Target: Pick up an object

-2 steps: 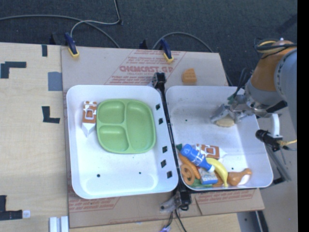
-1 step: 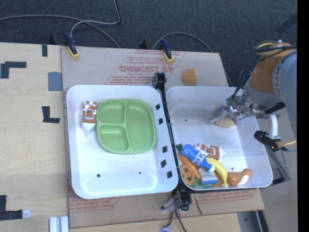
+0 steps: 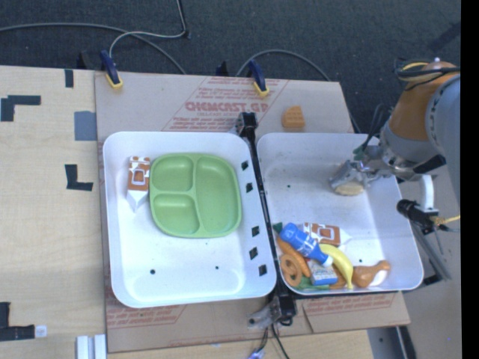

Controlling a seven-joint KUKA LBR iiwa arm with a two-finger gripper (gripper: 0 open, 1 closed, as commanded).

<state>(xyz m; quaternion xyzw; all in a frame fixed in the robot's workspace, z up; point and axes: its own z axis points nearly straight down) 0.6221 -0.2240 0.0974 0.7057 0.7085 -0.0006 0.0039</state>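
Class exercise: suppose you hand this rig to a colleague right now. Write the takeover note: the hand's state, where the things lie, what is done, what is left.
Hand: low in the right bin, at a small tan object on the floor; grip not readable.
Right bin, near corner: pile with blue bottle, banana, carton, drumstick.
Left bin: green divided plate, small carton beside it.
Done: hand is at an object.
Left: confirm the grasp, lift.
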